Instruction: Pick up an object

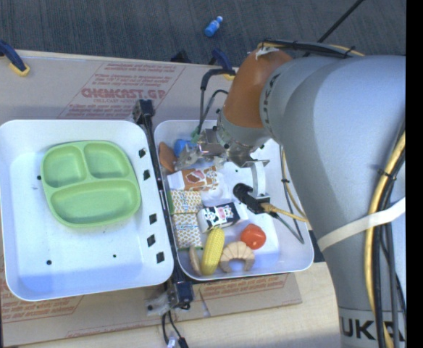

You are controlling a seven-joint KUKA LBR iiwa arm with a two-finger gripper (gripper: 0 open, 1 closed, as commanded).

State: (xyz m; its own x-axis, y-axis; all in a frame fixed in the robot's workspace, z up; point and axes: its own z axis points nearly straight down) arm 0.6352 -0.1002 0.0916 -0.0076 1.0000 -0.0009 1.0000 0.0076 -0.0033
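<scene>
Grey metal takes up most of my right side: the arm [342, 122] reaches in from there, its orange band [251, 85] sitting over the far end of the right bin [298, 256]. I make out the tool [213, 149] only as a dark cluster of fittings and cables under the wrist, low over the far left part of that bin; whether it is open or closed I cannot tell from here.

Two white bins lie side by side on the cardboard-covered surface [117, 85]. In the left bin [23, 267] I count one green divided plate [90, 182] with three compartments, its long axis running across my view.

The right bin is partly hidden by the arm, so my count there covers the visible part alone. One ear of corn [214, 249] lies near the front wall, long axis running roughly front to back, top tilted slightly right. Just beside it on the right is one tan croissant [238, 256], and past that one red tomato [253, 236]. I see one black and white carton [219, 214] just above the corn, two patterned packets [185, 216] stacked along the left wall, and a printed packet [197, 178] beyond them. Something blue and something brown sit by the tool, too obscured to name.

One small blue item [212, 26] lies on the floor beyond the surface.
</scene>
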